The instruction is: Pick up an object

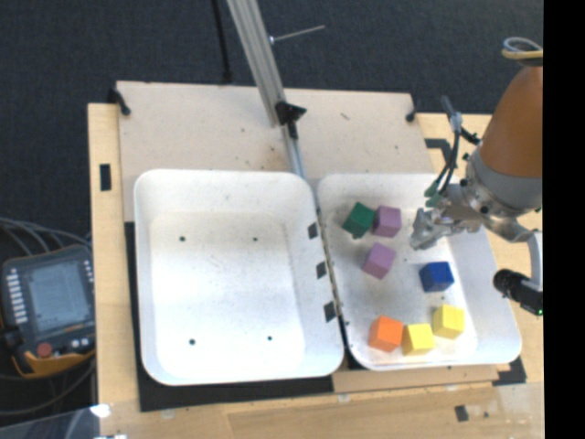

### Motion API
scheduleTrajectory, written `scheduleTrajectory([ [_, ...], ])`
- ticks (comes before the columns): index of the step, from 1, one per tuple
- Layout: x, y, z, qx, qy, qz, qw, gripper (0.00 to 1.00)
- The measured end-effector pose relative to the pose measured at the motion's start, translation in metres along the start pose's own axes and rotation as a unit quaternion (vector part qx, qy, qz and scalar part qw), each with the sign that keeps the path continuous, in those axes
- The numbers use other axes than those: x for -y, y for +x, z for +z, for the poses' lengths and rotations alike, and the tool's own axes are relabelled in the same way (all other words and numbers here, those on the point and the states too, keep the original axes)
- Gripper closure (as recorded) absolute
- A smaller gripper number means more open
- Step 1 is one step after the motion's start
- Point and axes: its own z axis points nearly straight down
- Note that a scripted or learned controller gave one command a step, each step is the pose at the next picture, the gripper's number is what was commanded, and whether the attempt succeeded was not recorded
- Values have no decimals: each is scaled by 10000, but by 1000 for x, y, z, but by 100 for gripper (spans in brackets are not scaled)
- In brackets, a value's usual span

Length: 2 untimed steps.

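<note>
The right bin [484,337] holds several small blocks. A green block [359,219] and a purple block [388,220] sit side by side near its back left, with a second purple block [378,261] just in front of them. A blue block [436,276] lies mid-bin. Along the front edge are an orange block [386,333] and two yellow blocks [419,338] [448,321]. My gripper [423,233] hangs over the bin, right of the purple blocks and just behind the blue block. Nothing is seen held in it.
The left bin [228,273] stands beside the right one, a narrow divider between them. A slanted metal pole [260,48] rises from behind the bins. A teach pendant [50,300] lies off the bench at the left.
</note>
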Motion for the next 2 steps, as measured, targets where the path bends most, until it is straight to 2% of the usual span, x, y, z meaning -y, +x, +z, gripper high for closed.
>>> scheduleTrajectory([
  [1, -14, 58, 14, -2, 22, 3, 10000, 100],
  [2, -17, 110, 30, -1, 26, 6, 10000, 100],
])
